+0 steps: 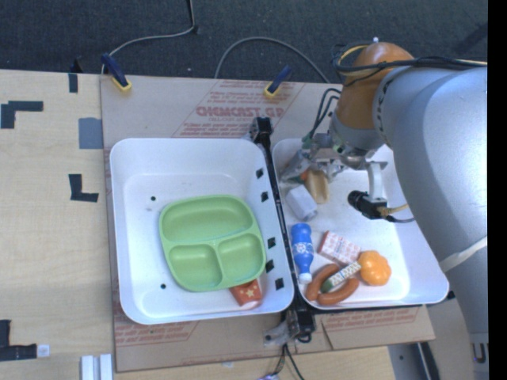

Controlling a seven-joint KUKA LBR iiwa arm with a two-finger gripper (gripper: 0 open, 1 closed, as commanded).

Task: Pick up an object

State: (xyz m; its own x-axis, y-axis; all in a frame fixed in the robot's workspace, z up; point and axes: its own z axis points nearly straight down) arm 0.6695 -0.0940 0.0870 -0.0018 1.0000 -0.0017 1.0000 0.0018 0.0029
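Low over the back of the right bin (412, 291), the gripper (317, 169) sat just above a tan bun-like piece (318, 185) and a grey cylinder (301, 203) — whether anything was caught in it, I could not tell. It looked poised for a pick there, though that is a guess. Nearer the front lay a blue bottle (301, 249), a pink-and-white packet (339, 247), an orange (375, 267) and a hot dog (333, 283), crowded together, likely from being dropped in. The left bin (131, 212) held a green tray (212, 241) with a red carton (247, 293) at its front edge. Under both lay cardboard (230, 109) with red print — upside down and too blurred to read; the packet's print was too small.
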